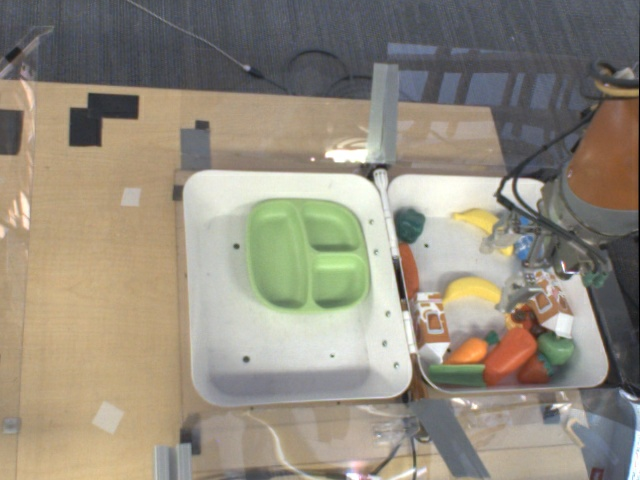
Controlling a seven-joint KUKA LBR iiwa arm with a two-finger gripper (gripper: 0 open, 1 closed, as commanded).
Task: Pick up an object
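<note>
My gripper (528, 265) hangs low over the right side of the right bin (440, 203), below the orange band of the arm (606, 158). It sits between a yellow banana (477, 220) behind it and a second yellow fruit (472, 290) to its front left. An orange-and-white carton (549, 305) lies just under and in front of it. Near the front wall lie a red pepper (512, 353), an orange carrot (468, 350), a green cucumber (456, 374) and a green pepper (557, 348). I see nothing lifted off the bin floor.
The left bin (215, 358) holds a green divided plate (305, 253). A dark green piece (410, 225), a red sausage (408, 268) and another orange-and-white carton (432, 320) lie along the right bin's left wall. Black cables (535, 168) loop beside the wrist.
</note>
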